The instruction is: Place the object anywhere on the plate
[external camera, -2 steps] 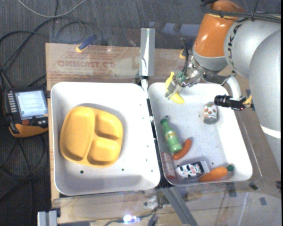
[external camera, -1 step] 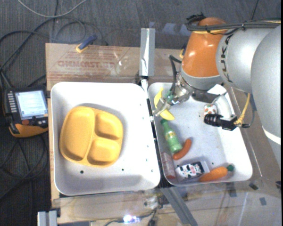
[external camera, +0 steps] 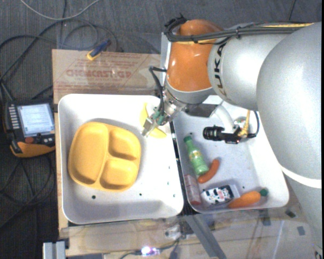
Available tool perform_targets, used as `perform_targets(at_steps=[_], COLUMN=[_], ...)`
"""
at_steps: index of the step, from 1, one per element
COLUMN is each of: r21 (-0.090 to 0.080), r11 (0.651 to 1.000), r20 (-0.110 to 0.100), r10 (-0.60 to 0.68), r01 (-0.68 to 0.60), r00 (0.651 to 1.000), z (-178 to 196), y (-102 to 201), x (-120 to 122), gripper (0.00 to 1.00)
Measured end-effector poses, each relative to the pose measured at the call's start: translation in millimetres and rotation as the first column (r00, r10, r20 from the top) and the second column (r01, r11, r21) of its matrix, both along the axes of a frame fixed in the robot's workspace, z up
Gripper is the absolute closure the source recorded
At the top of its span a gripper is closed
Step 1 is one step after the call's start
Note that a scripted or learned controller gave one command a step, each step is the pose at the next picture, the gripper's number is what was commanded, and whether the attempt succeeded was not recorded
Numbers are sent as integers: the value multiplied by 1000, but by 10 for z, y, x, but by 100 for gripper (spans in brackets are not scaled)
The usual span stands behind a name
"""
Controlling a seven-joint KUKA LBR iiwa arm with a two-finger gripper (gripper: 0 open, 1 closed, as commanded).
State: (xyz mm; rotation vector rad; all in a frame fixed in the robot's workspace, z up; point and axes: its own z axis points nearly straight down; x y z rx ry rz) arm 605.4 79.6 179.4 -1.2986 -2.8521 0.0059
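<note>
The pincer (external camera: 149,126) hangs over the far right corner of the left shallow white bin (external camera: 97,209). It is just beside the upper right rim of the yellow, three-compartment plastic plate (external camera: 92,139), not above it. A small flat pale-yellow object (external camera: 160,133) shows right at its tip, and I take this to be the task's thing. It sits between the plate and the bin wall, off the plate. I cannot tell whether the pincer is spread, pressed together or pinching the yellow piece, because the tip overlaps it and the detail is too small. That is the main risk: if the hold is thin or only on an edge, the piece could slip out on the way across and land on the bin floor beside the plate. A release here would also miss, since the tip is outside the rim. The raised rim is close, so a low sideways move might catch it and shove the plate. The small green plastic bottle (external camera: 195,158) in the right white bin (external camera: 259,161) lies well apart and looks unlikely to interfere.
</note>
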Motion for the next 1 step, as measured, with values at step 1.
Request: perform_targets(at_steps=[1], r21=[-1], r11=[1000], r20=[1], r10=[10], r01=[-10], r00=[1000], z=[781], y=[250], x=[-269], gripper=[100])
